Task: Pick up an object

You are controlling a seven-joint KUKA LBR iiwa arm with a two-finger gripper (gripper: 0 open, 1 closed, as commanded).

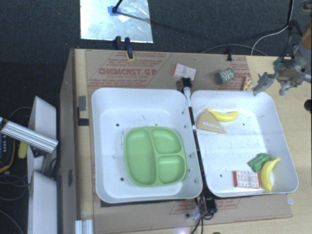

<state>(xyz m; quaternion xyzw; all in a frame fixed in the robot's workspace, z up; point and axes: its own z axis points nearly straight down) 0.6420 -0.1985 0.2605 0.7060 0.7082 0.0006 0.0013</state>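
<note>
Camera view. The claw (273, 83) is hanging at the upper right of the scene, over the bare bench just outside the far right corner of the right bin (287, 145). Its two fingers are standing spread apart with nothing between them, so the claw is wide and carrying nothing. The pick appears not yet begun: every candidate object is lying loose in the right bin, below and to the left of the claw. Nearest to it are a yellow banana (224, 115) and the tan wedge (210, 126) touching it, both down and leftward near the bin's left wall. Farther below the claw, at the near right corner, a second banana (268, 173) is resting against a green piece (258, 161), with a red patterned card (245, 179) just beside them. The left bin (107, 130), well to the claw's left, is holding a green divided plate (155, 156).

Edges and room. The middle of the right bin is lying open, giving a free descent path. The near-corner cluster is crowding the bin wall, which would likely hamper finger placement; the far banana has more room on its right side. A small can (225, 75) on the bench is sitting to the claw's left, near the bin's far rim.
</note>
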